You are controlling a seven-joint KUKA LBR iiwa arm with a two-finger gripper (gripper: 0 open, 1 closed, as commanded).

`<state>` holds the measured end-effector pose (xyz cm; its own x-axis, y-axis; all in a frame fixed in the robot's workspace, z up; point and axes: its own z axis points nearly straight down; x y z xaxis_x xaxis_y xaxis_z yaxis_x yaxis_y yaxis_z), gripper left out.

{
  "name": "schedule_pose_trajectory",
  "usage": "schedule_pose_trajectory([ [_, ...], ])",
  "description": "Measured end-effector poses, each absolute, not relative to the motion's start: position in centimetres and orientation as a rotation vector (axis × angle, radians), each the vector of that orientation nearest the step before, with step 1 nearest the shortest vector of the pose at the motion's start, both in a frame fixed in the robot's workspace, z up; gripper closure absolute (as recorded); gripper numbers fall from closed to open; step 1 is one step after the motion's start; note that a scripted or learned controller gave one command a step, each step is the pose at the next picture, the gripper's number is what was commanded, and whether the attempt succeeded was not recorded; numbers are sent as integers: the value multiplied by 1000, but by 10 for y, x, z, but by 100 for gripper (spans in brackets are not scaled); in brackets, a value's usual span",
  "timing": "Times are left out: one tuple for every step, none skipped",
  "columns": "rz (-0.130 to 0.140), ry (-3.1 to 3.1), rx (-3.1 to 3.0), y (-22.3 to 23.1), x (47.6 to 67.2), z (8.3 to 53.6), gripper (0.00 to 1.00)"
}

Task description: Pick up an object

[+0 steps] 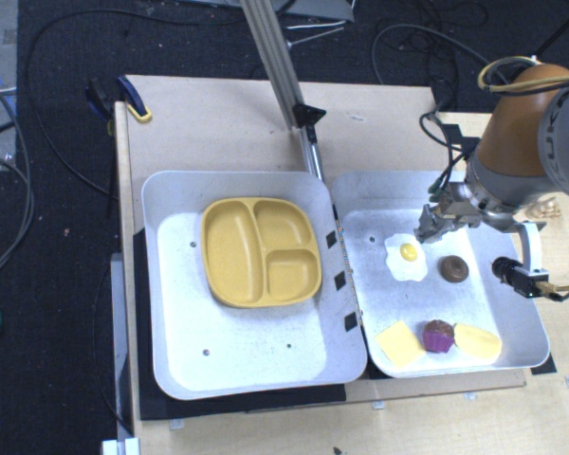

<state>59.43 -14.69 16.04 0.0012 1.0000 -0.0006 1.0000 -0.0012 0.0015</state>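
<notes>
- At the right of the frame, the grey arm with its orange band reaches in over the right bin (512,349), and the gripper (434,224) hangs above that bin's upper middle.
- Whether its jaws are spread or pressed together cannot be told from this angle; nothing shows between them.
- Just below and left of the gripper lies a toy fried egg (405,257), white with a yellow yolk.
- Right of the egg sits a small brown round piece (453,269), apart from it.
- Along the lower edge of the right bin, a purple object (438,336) sits between two pale yellow pieces, one at lower left (398,343) and one at lower right (478,341).
- Left of centre, the left bin (171,349) holds a yellow divided plate (262,251) with three compartments.
</notes>
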Motion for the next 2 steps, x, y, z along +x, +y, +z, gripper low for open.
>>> schedule_pose_trajectory([
  [4,2221,2216,-144,594,223,100],
  [3,2221,2217,-146,588,268,100],
])
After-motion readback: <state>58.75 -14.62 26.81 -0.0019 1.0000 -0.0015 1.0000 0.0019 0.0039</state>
